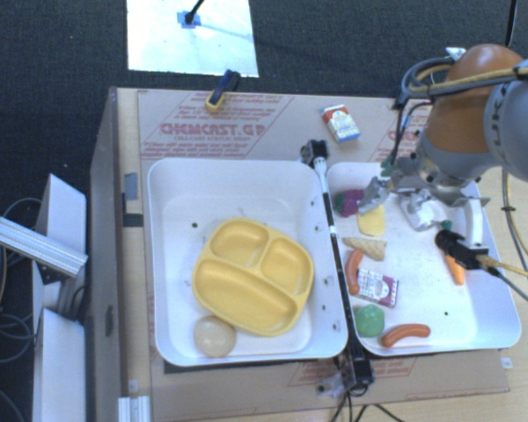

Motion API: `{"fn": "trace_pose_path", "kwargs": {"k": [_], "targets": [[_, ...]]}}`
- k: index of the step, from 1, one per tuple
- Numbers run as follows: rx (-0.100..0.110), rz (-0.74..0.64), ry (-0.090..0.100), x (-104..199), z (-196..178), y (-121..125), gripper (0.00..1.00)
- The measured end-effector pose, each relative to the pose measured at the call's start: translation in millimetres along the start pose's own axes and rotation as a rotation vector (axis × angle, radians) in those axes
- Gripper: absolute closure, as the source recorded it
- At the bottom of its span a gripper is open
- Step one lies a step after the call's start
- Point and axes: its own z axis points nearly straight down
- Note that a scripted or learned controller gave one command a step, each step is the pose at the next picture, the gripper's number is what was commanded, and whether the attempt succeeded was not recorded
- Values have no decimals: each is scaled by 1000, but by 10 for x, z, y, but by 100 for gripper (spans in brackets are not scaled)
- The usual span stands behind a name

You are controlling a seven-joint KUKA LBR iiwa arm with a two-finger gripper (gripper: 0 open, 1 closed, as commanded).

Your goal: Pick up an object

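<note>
My gripper [396,202] hangs over the far left part of the right bin [497,323], open, with nothing between its fingers. Its left finger [375,192] is just above a pale yellow piece [372,222] and beside a purple item [348,203]. Nearer the front lie a tan wedge [367,248], a small sausage [354,270], a red and white packet [376,286], a green ball [368,319] and a longer sausage [405,333]. An orange carrot piece [457,270] lies at the right.
The left bin [172,236] holds a yellow divided plate [253,275] and a pale ball [215,336]. On the bench behind the bins sit a red and white carton [341,123] and a yellow and black tool [220,91]. A black-tipped rod [321,178] runs along the divider.
</note>
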Motion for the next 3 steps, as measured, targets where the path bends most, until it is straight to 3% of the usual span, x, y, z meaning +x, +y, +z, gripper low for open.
{"fn": "trace_pose_path", "kwargs": {"k": [1,2,3], "targets": [[2,3,0,-105,934,136,0],[-2,-1,-1,-169,988,671,0],[-1,2,-1,-117,990,448,0]]}}
